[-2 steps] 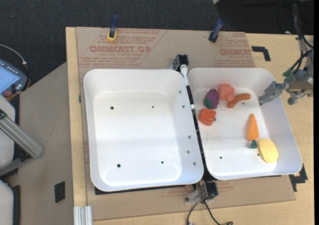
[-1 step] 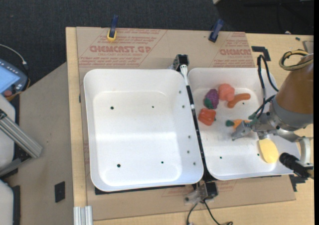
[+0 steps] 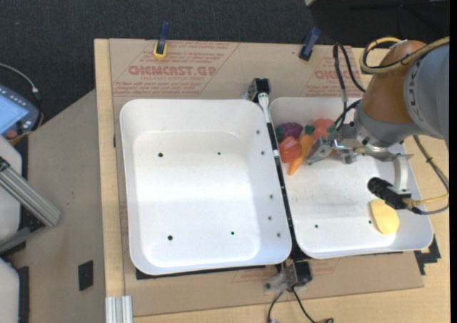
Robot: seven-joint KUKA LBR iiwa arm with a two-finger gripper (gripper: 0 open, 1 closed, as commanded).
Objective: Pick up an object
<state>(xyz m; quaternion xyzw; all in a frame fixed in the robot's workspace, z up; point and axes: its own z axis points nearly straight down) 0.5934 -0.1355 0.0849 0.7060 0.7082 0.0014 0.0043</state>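
Nothing looks lifted yet: the gripper [image 3: 319,153], fingers spread and holding nothing, sits beside the orange toy [image 3: 291,151] in the right bin [image 3: 343,239].

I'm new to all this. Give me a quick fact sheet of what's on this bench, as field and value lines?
Arm: grey, orange band, reaching in from the right
Gripper: over the right bin's far part, beside the toys
Right bin: purple piece, orange pieces, yellow piece near the front right corner
Left bin: white, shallow
Base: cardboard sheet with red print, two clamps
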